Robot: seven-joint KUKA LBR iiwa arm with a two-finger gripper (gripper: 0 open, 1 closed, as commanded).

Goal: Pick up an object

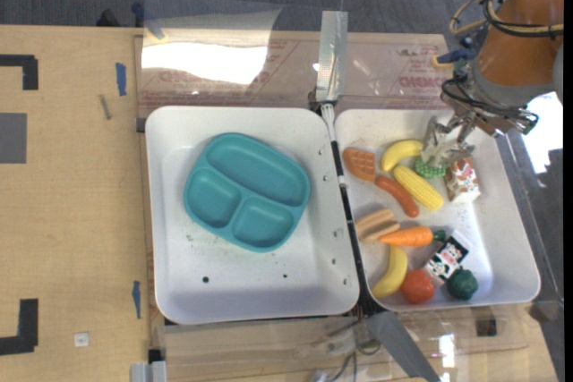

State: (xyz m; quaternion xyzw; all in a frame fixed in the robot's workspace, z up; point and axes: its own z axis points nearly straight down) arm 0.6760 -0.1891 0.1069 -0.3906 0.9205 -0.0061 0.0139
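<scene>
My gripper (449, 146) hangs over the back of the right bin (515, 233), open, with its fingertips just above a small green item (430, 166) and a red and white carton (463, 179). Nothing shows between the fingers. Close by on its left lie a yellow banana (400, 154) and a corn cob (418, 187). Further forward are a red sausage (397, 195), a carrot (407, 237), a second banana (390, 271), a tomato (416, 286), a green vegetable (463, 284) and a black and white carton (446, 257).
The left bin (170, 282) holds a teal divided plate (246, 191). An orange ridged piece (358, 163) and a bun (374, 221) lie beside the divider wall (345, 210). A clear plastic sheet (215, 58) stands behind the bins.
</scene>
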